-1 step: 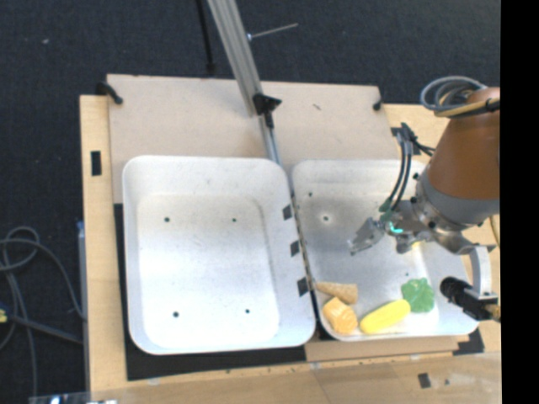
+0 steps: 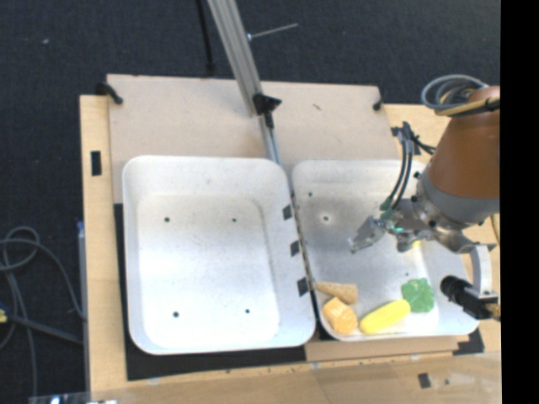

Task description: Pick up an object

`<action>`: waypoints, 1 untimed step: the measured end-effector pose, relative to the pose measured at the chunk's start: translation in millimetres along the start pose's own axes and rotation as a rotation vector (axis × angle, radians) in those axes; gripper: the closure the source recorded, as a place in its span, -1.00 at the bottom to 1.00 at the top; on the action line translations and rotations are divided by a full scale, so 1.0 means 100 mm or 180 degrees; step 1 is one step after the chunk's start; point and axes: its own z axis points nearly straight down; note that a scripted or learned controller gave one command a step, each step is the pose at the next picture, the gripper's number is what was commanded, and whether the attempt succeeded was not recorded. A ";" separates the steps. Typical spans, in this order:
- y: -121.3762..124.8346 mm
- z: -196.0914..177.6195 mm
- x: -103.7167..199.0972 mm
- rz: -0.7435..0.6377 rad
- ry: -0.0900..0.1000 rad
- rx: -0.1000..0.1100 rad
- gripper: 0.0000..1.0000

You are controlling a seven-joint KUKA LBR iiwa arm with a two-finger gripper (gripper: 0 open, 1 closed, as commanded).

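1. The arm (image 2: 461,162) is reaching in from the right, its orange band sitting above the right bin (image 2: 337,188).
2. The end effector (image 2: 368,236) is hanging over the middle of the right bin, pointing left; I cannot tell from this view whether it is released or clenched, and nothing is showing in its grasp.
3. Four objects are lying along the near edge of the right bin, all nearer than the end effector and apart from it.
4. A tan wedge (image 2: 337,291) is lying at the near left corner, just beside the wall between the two bins.
5. An orange block (image 2: 339,316) is sitting just nearer than the wedge, touching or almost touching it.
6. A yellow oblong piece (image 2: 385,316) is lying just right of the block, tilting up toward the right.
7. A green piece (image 2: 418,295) is sitting at the yellow piece's right end, touching it or nearly so.
8. The left bin (image 2: 210,251) is sitting right beside the right bin on the worktop (image 2: 185,112).
9. A metal rail (image 2: 236,45) is slanting down from the far side to the spot where the two bins are meeting.
10. Cables (image 2: 25,259) are trailing on the dark floor to the left of the worktop.
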 end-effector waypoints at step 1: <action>-0.01 0.44 0.05 0.0003 -0.0002 0.0018 -1.00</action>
